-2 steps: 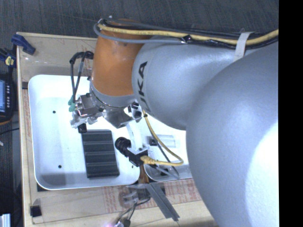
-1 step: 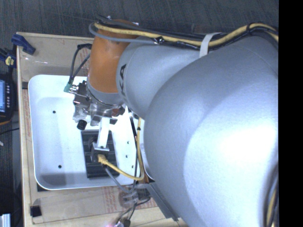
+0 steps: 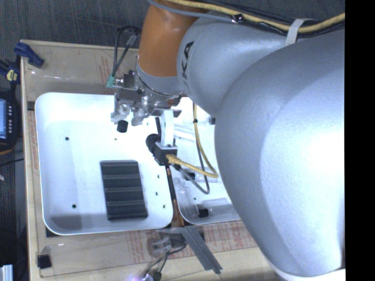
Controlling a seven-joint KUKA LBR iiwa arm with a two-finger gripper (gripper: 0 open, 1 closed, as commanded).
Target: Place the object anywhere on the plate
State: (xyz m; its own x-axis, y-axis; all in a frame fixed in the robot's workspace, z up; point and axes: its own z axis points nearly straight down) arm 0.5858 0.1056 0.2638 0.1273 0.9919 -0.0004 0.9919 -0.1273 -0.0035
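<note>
The gripper (image 3: 130, 117) hovers over the left bin (image 3: 53, 157), its state impossible to tell, with the dark ridged plate (image 3: 123, 189) lying just below-left, long axis running down-frame.

Single fixed camera above the bench (image 3: 88, 256), angled down, arm (image 3: 281, 127) close, looming right

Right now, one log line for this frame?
arm: over left bin | gripper: above bin's upper middle, finger state unclear | dark ridged block: flat on bin floor, apart from gripper | grasp: none seen
</note>
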